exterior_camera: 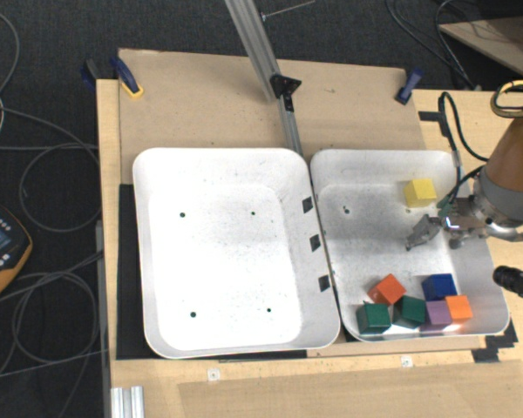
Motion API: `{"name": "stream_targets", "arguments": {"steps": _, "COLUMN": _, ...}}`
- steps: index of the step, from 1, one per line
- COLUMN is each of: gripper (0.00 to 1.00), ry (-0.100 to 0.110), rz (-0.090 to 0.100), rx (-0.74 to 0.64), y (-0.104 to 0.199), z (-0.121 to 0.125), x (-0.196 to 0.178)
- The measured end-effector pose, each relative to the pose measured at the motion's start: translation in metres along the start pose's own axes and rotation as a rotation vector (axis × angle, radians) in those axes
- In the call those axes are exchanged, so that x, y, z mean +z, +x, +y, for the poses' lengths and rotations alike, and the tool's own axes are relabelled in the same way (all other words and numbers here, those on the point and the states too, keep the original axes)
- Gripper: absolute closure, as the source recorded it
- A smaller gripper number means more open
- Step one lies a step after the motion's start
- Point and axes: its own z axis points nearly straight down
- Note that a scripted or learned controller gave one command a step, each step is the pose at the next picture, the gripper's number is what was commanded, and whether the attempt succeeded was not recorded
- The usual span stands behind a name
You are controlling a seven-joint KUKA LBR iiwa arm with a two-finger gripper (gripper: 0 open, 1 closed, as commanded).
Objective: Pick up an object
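Far off to the hand's left sits the left bin [222, 251], wide and white, resting on the tabletop [200, 94]. A grey metal rail [261, 46] slants down toward the seam where it meets the right bin [357, 181]. Over that right bin the hand [421, 232] hangs low, reaching in from the right on the grey arm [506, 185]; its two fingers look slightly spread and hold nothing between them. Just above the hand, a little toward the far wall, sits a yellow block [420, 191], apart from the fingers. Below the hand, along the near wall, blocks crowd together: a green block [375, 317], an orange-red block [388, 289], a dark green block [412, 309], a blue block [438, 286], a purple block [438, 313] and an orange block [458, 307].
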Motion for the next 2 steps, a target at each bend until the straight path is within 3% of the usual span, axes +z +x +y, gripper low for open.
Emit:
{"name": "stream_targets", "arguments": {"steps": 1, "gripper": 0.00, "ry": -0.002, "rz": -0.001, "rx": 0.000, "y": 0.001, "z": 0.000, "x": 0.036}}
{"name": "stream_targets", "arguments": {"steps": 2, "gripper": 1.00, "ry": -0.009, "rz": -0.002, "rx": -0.001, "y": 0.000, "z": 0.001, "x": 0.023}}
